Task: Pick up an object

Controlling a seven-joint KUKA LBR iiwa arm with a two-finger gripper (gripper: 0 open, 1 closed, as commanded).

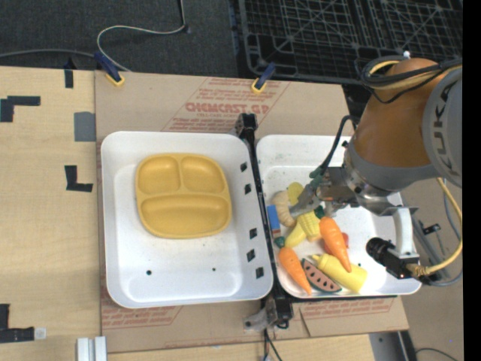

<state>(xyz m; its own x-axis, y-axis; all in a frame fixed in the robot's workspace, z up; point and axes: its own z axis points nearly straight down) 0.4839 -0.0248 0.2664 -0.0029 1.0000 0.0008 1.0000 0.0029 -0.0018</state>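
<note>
Looming closest to the lens, the grey arm with its orange band fills the three o'clock side of the view and reaches down into the right bin. Next in size, the left bin sits around nine o'clock and carries a yellow divided plate in its upper half. Both bins rest on a cardboard-covered surface.

Smaller things crowd the right bin's lower left. One carrot lies at about four o'clock, a second carrot near five o'clock, with a watermelon slice touching it and a yellow piece just beside. A corn cob and a pale knobbly item sit higher up.

Smallest is the gripper, low over the heap beside the corn cob. I cannot tell whether it is released or clenched, and nothing is visibly caught in it.

To do this step well, I judge the gripper should settle on one toy at the edge of the pile, such as the corn cob directly under it, come straight down so neighbours are not shoved, and close across the narrow width before lifting slowly.
</note>
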